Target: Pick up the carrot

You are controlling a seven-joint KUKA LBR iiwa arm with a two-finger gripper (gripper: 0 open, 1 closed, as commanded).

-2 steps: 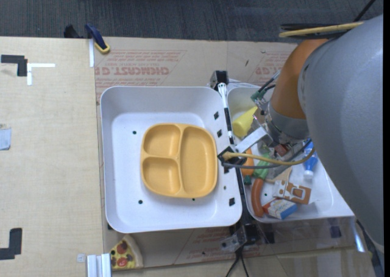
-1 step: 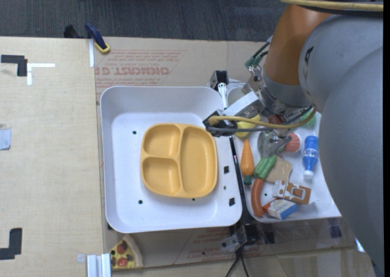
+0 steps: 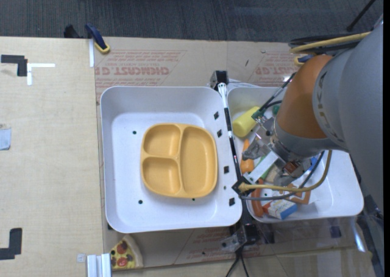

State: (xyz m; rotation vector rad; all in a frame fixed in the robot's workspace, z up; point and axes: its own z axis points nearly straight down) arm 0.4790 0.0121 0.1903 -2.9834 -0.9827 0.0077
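A single fixed camera looks down from above the bench (image 3: 49, 148) at a slight slant, far enough to take in both white bins. The left bin (image 3: 116, 160) sits near the middle of the view, the right bin (image 3: 341, 199) toward the right edge. Dark floor (image 3: 201, 2) runs along the top. The arm (image 3: 347, 87) enters from the right, close to the lens.
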